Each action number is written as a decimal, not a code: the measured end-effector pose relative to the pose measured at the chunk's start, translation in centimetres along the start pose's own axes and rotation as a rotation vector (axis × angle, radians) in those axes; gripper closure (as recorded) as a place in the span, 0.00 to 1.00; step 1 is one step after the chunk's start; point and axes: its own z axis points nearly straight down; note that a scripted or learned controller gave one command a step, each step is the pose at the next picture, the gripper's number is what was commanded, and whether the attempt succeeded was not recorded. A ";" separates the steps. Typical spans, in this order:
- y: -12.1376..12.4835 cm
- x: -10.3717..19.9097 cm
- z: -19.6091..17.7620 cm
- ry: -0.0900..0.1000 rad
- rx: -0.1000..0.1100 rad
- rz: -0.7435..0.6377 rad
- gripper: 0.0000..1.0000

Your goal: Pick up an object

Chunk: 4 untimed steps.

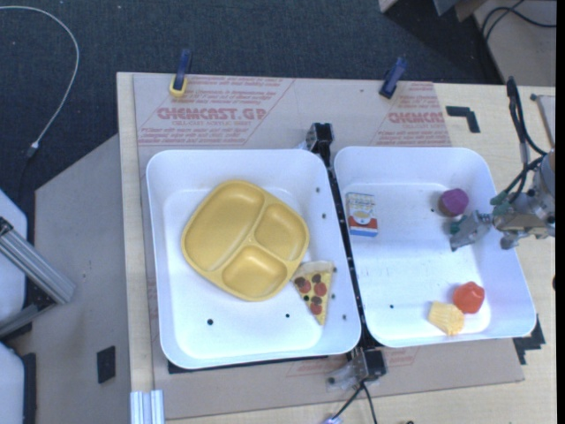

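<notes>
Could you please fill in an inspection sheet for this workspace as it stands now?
Surface: bench board bearing left bin and right bin.
Job's things: yellow divided plate and pizza slice in left bin; small carton, purple object, red object, yellow object in right bin.
Clutter: nothing seen.
Grippers: gripper over right bin's right side, below the purple object; nothing seen held.
Cables: white cable on floor.
Surroundings: dark carpet, two clamps.

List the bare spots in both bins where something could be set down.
Right bin: wide bare floor between carton, purple ball and the yellow piece by the red one. Left bin: strip below tray, left of pizza. Crowded near gripper.
</notes>
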 end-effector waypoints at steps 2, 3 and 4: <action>-0.6 0.2 5.0 -0.001 -0.008 -0.003 0.00; -0.2 0.8 9.5 -0.001 -0.009 -0.004 0.00; -0.2 0.8 14.8 -0.001 -0.008 -0.003 0.00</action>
